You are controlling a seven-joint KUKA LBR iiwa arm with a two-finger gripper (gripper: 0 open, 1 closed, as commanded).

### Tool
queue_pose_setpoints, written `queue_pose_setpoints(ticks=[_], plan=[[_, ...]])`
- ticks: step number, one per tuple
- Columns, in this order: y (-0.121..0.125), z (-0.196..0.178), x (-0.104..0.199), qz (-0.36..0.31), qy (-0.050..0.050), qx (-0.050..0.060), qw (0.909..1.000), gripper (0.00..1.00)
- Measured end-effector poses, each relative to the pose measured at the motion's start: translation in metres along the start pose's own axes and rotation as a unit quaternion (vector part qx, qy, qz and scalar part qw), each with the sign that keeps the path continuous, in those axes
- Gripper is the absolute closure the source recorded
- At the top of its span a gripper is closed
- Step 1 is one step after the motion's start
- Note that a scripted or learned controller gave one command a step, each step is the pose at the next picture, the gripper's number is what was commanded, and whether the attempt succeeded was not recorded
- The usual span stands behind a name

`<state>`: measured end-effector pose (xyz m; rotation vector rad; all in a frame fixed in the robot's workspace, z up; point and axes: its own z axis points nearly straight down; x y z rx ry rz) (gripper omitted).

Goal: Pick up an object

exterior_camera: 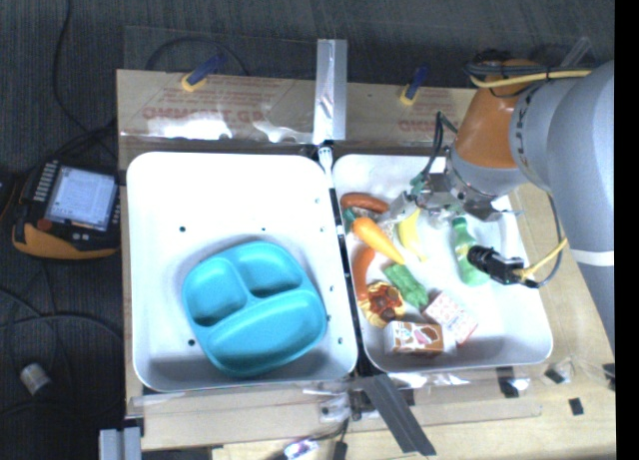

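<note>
Hovering over the banana point(408, 231), the claw point(431, 194) should drop straight; I can't tell its state.

No lettering reads clearly. Faint red print runs along the cardboard sheet point(200, 109) behind the left bin point(150, 248), too blurred to make out; a handheld screen point(78, 199) left of that bin glows illegibly.

tabletop point(150, 99): brown board, clear plastic sheet point(240, 109) over the far strip, pinned by two blue-yellow clamps point(203, 72), second clamp point(413, 87). two shallow white bins sit directly on it, touching along the centre: left bin point(160, 189) and right bin point(519, 333). metal bracket point(330, 89) stands upright at the far edge, above the seam between the bins.
</note>
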<state>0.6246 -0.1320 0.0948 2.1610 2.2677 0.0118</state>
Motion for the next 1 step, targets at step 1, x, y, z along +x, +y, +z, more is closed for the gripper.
queue_pose_setpoints(ticks=[1], plan=[[0.0031, -0.0114, 0.0031, 0.0, 0.003, -0.004, 1.0, 1.0]])
